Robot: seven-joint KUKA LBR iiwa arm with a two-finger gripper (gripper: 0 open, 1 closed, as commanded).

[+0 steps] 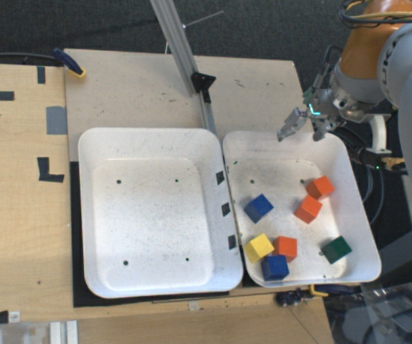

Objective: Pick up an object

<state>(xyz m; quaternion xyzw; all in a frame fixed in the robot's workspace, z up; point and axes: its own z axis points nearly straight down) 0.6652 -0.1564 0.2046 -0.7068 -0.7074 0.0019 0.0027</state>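
The claw [307, 128] hangs at the right bin's [360, 192] far rim, fingers seemingly spread and pinching nothing, the coloured blocks [308, 209] lying below it.

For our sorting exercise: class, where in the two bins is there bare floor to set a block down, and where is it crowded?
The left bin is bare across its floor. In the right bin, the back strip is bare, from the rear wall to the blue cube. Crowded: the front corner, yellow cube and neighbours.
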